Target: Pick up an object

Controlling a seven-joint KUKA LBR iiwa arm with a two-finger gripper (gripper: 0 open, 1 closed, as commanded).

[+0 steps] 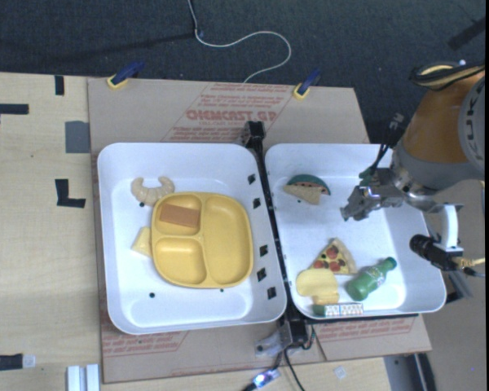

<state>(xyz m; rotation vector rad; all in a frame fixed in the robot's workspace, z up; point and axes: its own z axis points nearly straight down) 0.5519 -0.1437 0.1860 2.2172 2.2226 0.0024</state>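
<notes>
My gripper [356, 208] hangs over the upper right part of the right bin [407, 177], with nothing seen between its fingers. To its left lies a toy taco [307, 190] with a green top. Below the gripper a pizza slice [334, 257] rests near the bin's middle. A green bottle [371, 278] lies at the front of that bin, beside a yellow block [317, 284]. In the left bin [118, 243] sits a yellow divided plate [204, 239] holding a brown slab [179, 215].
A beige curved toy [151, 189] and a yellow wedge [142, 240] lie by the plate's left side. The ridge between the bins [266, 218] runs down the middle. A white cable [244, 43] loops behind the bench. The arm [440, 137] comes in from the right.
</notes>
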